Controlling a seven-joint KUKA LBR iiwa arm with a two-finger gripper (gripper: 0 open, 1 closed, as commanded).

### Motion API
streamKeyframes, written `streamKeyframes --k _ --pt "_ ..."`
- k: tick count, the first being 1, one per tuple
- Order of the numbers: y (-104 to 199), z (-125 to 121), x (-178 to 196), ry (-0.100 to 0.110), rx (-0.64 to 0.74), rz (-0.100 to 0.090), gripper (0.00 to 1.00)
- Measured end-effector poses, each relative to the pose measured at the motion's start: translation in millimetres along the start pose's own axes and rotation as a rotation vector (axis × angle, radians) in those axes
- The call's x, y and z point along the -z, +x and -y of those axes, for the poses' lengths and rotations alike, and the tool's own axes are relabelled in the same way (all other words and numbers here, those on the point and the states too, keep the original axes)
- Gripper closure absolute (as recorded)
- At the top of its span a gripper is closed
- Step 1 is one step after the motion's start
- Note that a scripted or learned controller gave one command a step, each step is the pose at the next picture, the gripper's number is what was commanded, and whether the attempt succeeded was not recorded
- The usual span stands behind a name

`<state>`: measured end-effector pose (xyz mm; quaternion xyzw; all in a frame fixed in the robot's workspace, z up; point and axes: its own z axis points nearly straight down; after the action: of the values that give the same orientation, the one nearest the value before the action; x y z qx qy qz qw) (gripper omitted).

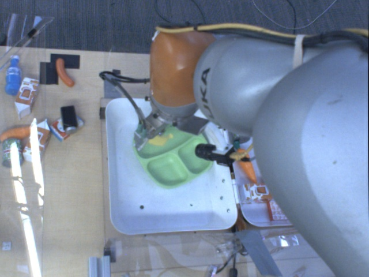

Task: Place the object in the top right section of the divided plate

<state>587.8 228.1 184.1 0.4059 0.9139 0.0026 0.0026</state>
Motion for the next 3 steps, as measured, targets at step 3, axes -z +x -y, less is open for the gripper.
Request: streamKeyframes --k 3 --pt "23.6 14.0 23.2 -0.002 0.316 0.0 1.0"
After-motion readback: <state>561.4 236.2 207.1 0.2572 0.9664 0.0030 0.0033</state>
